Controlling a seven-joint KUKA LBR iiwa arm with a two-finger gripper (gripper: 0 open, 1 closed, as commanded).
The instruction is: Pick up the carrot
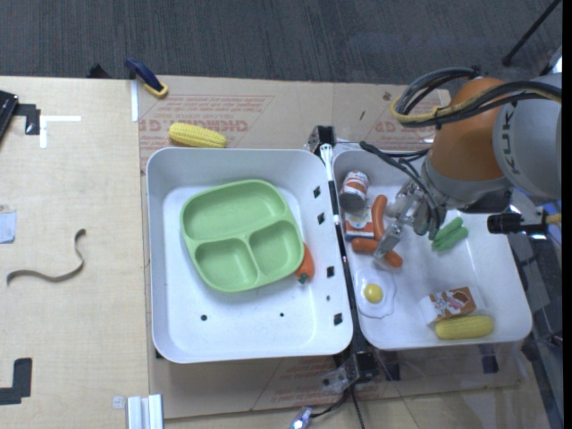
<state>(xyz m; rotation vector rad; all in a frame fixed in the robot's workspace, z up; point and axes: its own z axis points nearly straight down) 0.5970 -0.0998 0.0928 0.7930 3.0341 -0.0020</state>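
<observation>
The carrot (307, 264), a smooth orange taper, lies steeply upright in view, leafy end toward the worktop's near edge, wedged between the glossy green three-part plate (241, 233) and the left white bin's (170, 311) right wall, while the pincer (391, 239), spread narrowly, hovers in the right bin (500, 266) over orange sausages (379, 213).

Arm (500, 150): I see it reaching in from the right, grey links, orange band above the wrist | Wrist: bent down and to the left | Gripper (391, 244): low, pointing down-left, fingers (394, 233) a little apart, nothing seen between them
</observation>
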